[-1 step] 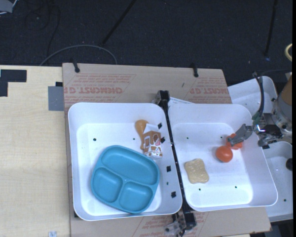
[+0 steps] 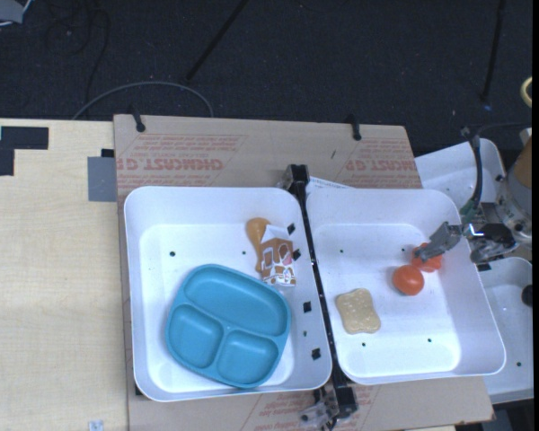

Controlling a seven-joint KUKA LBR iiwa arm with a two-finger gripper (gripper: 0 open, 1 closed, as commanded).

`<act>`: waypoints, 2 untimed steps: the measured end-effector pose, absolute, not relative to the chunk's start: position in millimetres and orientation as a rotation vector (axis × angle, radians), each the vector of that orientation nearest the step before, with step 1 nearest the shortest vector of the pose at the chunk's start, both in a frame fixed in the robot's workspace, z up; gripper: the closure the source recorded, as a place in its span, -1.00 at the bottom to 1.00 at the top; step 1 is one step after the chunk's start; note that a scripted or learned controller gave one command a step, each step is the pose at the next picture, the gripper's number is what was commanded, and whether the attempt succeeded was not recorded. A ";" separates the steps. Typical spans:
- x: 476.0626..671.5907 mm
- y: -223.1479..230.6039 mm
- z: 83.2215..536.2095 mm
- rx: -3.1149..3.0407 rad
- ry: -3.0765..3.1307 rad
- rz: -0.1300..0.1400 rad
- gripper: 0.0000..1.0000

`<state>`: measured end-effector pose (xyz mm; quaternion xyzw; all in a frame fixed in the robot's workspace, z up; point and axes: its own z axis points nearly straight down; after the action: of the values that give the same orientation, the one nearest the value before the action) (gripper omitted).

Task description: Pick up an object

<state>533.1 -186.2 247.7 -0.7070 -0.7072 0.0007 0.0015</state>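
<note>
Camera view: we see a round orange-red ball (image 2: pixel 409 280) lying in the right bin (image 2: pixel 467 348), well apart from a tan biscuit-shaped piece (image 2: pixel 357 312) in the same bin. The left bin (image 2: pixel 148 241) holds a blue divided plate (image 2: pixel 228 325), a printed packet (image 2: pixel 277 263) and an orange-brown scrap (image 2: pixel 257 231). We find the gripper (image 2: pixel 428 255) just above the ball, gripping a small red piece (image 2: pixel 429 262) at its tips.

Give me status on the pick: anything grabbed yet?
Nothing looks picked yet. The round orange-red ball lies on the floor of the right white bin, as does the flat tan biscuit-shaped piece. In hand: the grey two-finger gripper sits low over the bin's right side, just above the ball, holding nothing visible. Left: grasp and lift. The blue sectioned plastic tray rests in the left bin.
</note>
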 end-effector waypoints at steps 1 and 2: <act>531.0 -186.7 204.3 -2.217 -2.216 0.005 -1.00; 537.7 -189.5 156.2 -2.217 -2.216 0.005 -1.00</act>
<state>537.7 -189.5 156.2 -0.7073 -0.7069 0.0017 0.0034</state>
